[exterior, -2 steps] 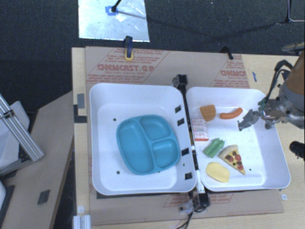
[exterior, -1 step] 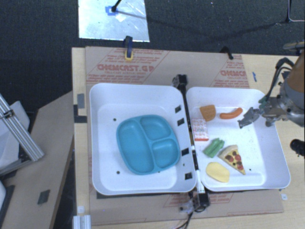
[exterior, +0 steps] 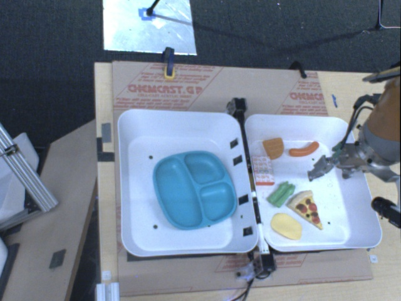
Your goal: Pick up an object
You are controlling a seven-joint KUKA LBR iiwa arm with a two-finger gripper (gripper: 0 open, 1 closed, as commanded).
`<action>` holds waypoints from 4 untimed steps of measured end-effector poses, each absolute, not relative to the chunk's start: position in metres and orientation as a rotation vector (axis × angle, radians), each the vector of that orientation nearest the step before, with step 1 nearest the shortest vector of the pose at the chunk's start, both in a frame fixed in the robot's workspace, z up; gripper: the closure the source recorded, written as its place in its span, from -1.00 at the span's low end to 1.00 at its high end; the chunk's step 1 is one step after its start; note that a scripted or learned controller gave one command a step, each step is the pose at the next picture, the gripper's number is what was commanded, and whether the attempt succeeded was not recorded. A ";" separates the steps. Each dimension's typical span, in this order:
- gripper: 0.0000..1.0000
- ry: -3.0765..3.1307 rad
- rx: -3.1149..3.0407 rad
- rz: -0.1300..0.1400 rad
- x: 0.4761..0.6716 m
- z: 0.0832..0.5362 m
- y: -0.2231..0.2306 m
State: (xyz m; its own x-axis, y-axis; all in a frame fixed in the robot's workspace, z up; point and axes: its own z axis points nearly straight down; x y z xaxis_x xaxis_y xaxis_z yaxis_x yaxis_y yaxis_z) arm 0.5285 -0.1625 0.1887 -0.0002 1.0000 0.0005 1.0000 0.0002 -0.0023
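Observation:
Several toy foods lie in the right bin (exterior: 360, 234): a brown bread piece (exterior: 273, 147), an orange sausage (exterior: 304, 148), a green vegetable (exterior: 281, 194), a pizza slice (exterior: 306, 207) and a yellow piece (exterior: 286, 226). A white and red card (exterior: 262, 170) lies by the bin's left wall. My gripper (exterior: 329, 172) hovers over the right-middle of this bin, just below and to the right of the sausage. Its fingers stand open with nothing between them.
The left bin (exterior: 135, 137) holds a blue divided plate (exterior: 193, 188). A black-clipped divider (exterior: 245, 168) joins the two bins. A cardboard sheet (exterior: 188, 86) lies under both, and a metal frame (exterior: 22, 174) stands at the far left.

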 end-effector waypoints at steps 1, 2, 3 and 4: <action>-1.00 -2.221 -2.218 0.002 0.530 0.132 -0.152; -1.00 -2.220 -2.220 0.001 0.530 0.082 -0.152; 1.00 -2.224 -2.222 -0.003 0.532 0.095 -0.152; 1.00 -2.225 -2.227 -0.004 0.527 0.147 -0.161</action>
